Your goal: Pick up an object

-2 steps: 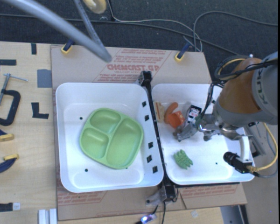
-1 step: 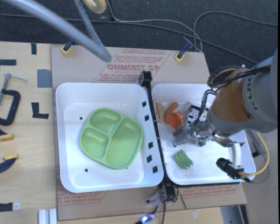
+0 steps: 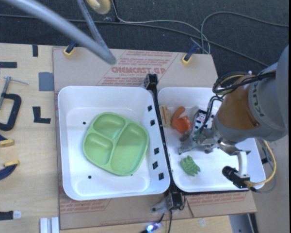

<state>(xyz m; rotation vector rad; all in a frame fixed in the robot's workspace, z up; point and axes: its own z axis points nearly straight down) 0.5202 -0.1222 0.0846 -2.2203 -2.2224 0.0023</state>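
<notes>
The right bin [image 3: 218, 181] holds an orange-red toy piece [image 3: 180, 121] near its upper left and a green leafy toy [image 3: 189, 166] lower down. My gripper [image 3: 188, 144] reaches in from the right and hangs low over the bin floor between these two objects, just below the orange piece and above the green one. Its fingertips lie close to the floor, and I see nothing between them. The wrist and orange band [image 3: 235, 113] cover the bin's right half.
In the left bin [image 3: 68, 130] lies a green divided plate [image 3: 117, 143]. A black divider with clips [image 3: 157, 140] separates the bins. Cables run behind the bench, and clamps lie on the table at the far left [image 3: 7, 110].
</notes>
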